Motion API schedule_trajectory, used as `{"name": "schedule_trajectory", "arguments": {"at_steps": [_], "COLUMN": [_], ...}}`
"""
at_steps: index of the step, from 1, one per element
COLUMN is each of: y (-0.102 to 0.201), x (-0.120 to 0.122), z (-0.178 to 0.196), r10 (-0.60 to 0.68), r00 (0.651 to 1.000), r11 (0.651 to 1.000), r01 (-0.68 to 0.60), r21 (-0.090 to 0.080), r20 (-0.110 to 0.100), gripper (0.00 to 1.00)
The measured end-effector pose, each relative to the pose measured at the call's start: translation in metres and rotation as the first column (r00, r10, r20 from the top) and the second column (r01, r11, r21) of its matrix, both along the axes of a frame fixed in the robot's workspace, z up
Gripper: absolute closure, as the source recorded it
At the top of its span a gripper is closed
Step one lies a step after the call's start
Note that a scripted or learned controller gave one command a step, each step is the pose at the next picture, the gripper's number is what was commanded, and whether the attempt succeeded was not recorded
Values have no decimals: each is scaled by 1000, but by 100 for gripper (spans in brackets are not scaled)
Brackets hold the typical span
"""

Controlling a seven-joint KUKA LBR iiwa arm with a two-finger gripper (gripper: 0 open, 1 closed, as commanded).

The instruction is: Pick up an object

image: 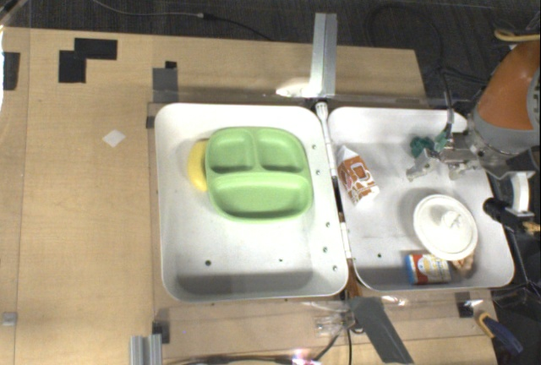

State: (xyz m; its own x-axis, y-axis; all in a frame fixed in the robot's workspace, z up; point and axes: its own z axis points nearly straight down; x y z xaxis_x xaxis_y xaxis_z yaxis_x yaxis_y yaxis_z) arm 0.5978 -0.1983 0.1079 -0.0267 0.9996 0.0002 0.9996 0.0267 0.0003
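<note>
The tool (433, 154) hangs over the right bin's (385, 122) far right, near nothing graspable; whether it is open, I cannot tell. Closing here risks catching air, since the white bowl (444, 224), can (427, 268) and packet (357, 177) sit apart.

Two shallow white bins sit side by side on the bench: the left bin (177, 211) holds two things, one green divided tray (256, 171) near its far edge and one yellow object (196, 166) tucked partly under that tray's left side, too hidden to name. The right bin (380, 128) holds four things: one brown-and-white packet (357, 177) against its left edge, one small teal item (420, 145) toward its far right corner, one white round lidded cup (444, 226) right of its middle, and one small can (426, 268) lying along its near edge.
</note>
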Motion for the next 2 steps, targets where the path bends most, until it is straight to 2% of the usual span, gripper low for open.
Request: {"name": "schedule_trajectory", "arguments": {"at_steps": [1, 2], "y": [-6, -2], "x": [47, 69], "z": [13, -21], "r10": [102, -74], "r00": [995, 997], "r11": [995, 997], "r01": [-102, 74], "r21": [-2, 5], "r20": [4, 1], "gripper": [0, 0]}}
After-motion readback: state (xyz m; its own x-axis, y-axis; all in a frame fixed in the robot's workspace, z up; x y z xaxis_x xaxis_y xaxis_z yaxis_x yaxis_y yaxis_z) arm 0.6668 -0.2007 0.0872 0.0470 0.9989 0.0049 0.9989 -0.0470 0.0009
